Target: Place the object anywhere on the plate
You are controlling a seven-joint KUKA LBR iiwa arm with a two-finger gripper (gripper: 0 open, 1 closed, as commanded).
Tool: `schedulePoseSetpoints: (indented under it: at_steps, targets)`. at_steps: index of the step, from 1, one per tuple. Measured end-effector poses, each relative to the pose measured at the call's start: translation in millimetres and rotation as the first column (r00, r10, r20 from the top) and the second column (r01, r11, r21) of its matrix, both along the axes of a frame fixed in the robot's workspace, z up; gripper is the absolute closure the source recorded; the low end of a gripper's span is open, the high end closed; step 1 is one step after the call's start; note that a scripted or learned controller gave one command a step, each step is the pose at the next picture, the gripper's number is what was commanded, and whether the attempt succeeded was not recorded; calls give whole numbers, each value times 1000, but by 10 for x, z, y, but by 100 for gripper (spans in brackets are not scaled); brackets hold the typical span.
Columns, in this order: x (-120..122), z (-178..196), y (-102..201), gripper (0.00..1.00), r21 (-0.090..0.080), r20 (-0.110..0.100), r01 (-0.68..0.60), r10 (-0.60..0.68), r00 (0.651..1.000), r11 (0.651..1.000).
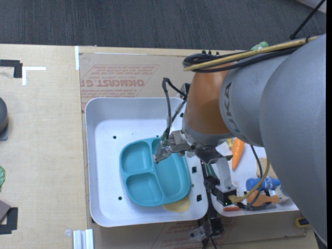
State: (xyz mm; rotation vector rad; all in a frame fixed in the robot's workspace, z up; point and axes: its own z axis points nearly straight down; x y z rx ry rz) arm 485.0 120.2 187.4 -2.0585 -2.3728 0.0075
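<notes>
Blue plate [150, 178] lies in the left bin [104, 134]; gripper [162, 153] over its right edge; you cannot tell its grip state.

Bulky grey arm [280, 108], orange wrist band [205, 105] (black cables [167, 95] trailing alongside).
</notes>
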Motion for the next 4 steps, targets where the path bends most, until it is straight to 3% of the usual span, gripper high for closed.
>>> schedulePoseSetpoints:
  at_steps: [4]
  targets:
    - [0,0,0,0,0,0,0,0,1000,1000]
